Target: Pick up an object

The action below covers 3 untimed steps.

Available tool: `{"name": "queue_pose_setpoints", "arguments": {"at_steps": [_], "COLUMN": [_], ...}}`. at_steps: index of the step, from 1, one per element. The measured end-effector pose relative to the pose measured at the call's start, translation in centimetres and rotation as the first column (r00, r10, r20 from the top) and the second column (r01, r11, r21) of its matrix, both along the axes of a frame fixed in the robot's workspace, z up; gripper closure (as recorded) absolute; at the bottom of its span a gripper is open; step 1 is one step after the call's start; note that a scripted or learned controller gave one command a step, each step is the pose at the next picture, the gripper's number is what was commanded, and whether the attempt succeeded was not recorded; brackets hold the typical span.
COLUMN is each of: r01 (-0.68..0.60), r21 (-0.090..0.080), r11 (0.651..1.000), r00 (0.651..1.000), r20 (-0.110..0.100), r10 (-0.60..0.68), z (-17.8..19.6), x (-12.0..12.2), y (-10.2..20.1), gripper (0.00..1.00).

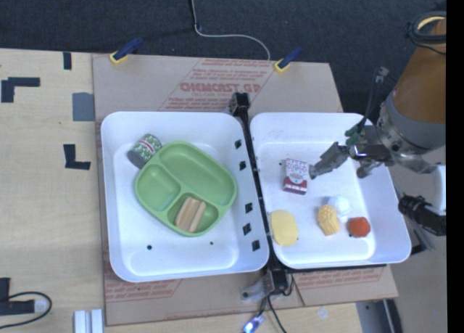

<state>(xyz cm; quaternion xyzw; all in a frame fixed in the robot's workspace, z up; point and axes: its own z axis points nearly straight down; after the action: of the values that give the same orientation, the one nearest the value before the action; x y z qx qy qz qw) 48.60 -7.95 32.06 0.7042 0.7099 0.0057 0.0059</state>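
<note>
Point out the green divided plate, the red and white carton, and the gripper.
green divided plate (190, 172): camera view, on its bare upper compartment.
red and white carton (295, 176): camera view, middle of its top face.
gripper (346, 162): camera view, midway between its two fingertips.

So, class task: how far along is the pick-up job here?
Done: the hand is over the right bin. In hand: nothing; its spread fingers grip no object, and it is near the red-and-white carton. Left: closing on one item and lifting it.
</note>
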Motion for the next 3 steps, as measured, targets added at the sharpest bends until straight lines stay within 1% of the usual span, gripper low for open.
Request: {"name": "queue_pose_setpoints", "arguments": {"at_steps": [1,2,3], "r01": [-0.003,-0.002,0.001], "r21": [0.002,0.003,0.001], "r11": [1.000,1.000,1.000], "r00": [1.000,1.000,1.000], "r20": [-0.017,-0.008,-0.016], "r10": [0.003,0.002,-0.001], "z": [0.0,9.1,9.8], "x": [-0.2,-0.2,-0.3], "y": [8.4,14.5,19.6], "gripper": [0.00,0.00,0.00]}}
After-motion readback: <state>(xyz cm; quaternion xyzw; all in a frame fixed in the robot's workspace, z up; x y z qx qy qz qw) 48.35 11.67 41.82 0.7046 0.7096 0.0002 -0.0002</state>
